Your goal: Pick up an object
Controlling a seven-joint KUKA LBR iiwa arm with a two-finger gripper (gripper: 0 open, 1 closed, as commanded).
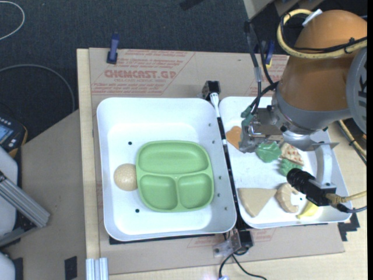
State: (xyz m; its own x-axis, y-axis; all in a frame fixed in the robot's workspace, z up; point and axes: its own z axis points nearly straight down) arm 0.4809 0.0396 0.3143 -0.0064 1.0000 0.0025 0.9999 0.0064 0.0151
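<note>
Left bin (pixel 111 156): divided tray (pixel 173 175) at centre, round ball (pixel 125 177) touching its left edge. Right bin (pixel 262 216), beside it: my gripper (pixel 252 137) at the rear, wedge piece (pixel 255 200) in front, small items clustered right.

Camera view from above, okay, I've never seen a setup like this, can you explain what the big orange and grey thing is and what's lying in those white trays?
One camera looks down at a slant on a bench. The orange and grey thing is a robot arm reaching in from the right; its gripper hangs low over the right bin. I can't tell whether it holds anything. That bin holds small toy foods: a tan wedge, a green piece and an orange piece near the gripper. The left bin holds a green divided plate with a beige ball touching its left edge.
</note>
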